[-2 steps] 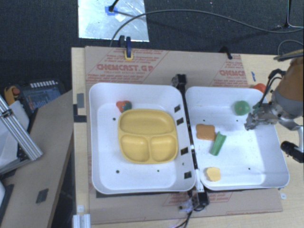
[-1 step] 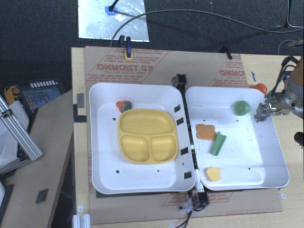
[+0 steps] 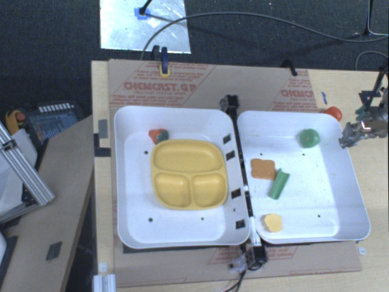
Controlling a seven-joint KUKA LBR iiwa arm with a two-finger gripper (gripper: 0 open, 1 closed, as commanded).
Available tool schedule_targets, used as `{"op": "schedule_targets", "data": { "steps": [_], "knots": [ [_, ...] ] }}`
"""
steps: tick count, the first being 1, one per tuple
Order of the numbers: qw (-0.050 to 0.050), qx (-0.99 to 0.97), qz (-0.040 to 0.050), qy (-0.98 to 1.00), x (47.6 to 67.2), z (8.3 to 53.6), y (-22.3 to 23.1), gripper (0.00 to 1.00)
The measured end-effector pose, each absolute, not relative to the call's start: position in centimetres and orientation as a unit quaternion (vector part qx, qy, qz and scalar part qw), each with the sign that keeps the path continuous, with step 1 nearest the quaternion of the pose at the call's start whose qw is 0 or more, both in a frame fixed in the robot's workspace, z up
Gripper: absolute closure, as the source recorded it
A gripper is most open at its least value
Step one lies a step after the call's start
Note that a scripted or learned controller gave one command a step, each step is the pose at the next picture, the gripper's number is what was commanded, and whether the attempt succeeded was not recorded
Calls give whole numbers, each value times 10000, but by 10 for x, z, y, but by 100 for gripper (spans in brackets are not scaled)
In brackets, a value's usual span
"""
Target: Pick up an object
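In the right bin (image 3: 340, 181) lie a green ball (image 3: 309, 138), an orange-brown slab (image 3: 263, 168), a green cylinder (image 3: 279, 184) and a small yellow piece (image 3: 272, 222). A red-orange object (image 3: 333, 112) rests at that bin's far right corner. The left bin (image 3: 130, 163) holds a yellow compartment tray (image 3: 189, 174), with a small red and green object (image 3: 158, 135) beside its far left corner. My gripper (image 3: 352, 135) hovers at the right bin's right rim, right of the green ball and apart from it.
The two bins meet at a black-clipped seam (image 3: 238, 163). They sit on a cardboard sheet (image 3: 200, 81). A cable (image 3: 255, 18) runs across the dark floor behind, near a shiny metal plate (image 3: 144, 16). An aluminium bar (image 3: 24, 169) leans at the left.
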State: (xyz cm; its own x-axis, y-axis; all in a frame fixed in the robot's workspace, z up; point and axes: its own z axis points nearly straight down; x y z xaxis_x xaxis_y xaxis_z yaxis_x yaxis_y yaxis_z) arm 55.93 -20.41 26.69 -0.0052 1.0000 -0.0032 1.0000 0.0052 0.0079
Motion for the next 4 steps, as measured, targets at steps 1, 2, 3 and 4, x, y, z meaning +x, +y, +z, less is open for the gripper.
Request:
{"op": "schedule_targets", "data": {
  "steps": [1, 2, 3, 4],
  "knots": [
    [28, 7050, 13, 7092, 561, 302, -204, 100],
    [-1, 7039, 6, 7103, 556, 288, -145, 100],
    [-7, 7038, 9, 7104, 537, 277, -88, 100],
    [-5, 7036, 11, 7106, 533, 261, -29, 100]
  ]
}}
